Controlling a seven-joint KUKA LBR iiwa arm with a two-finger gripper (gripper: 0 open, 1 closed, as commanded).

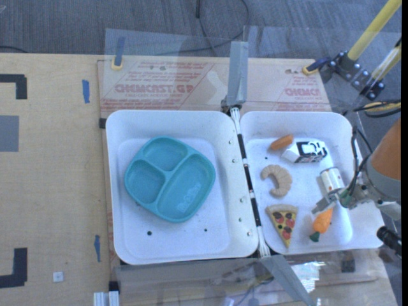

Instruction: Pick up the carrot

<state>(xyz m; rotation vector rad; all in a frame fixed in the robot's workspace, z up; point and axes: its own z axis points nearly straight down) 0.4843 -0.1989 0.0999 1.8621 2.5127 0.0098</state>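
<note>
The carrot (322, 222), orange with a small green top, lies in the right bin (299, 121) near its front right corner, with the green end pointing toward the front. My gripper (327, 203) reaches in from the right and sits low just above and behind the carrot's thick end, very close to it or touching. I see nothing lifted off the bin floor. The grey arm with its orange band (389, 161) hangs over the bin's right rim.
The right bin also holds a pizza slice (282, 222), a croissant (278, 178), an orange bun (281, 143), a small black and white carton (306, 151) and a silver can (330, 179) right behind the gripper. A teal divided plate (169, 178) lies in the left bin (127, 126).
</note>
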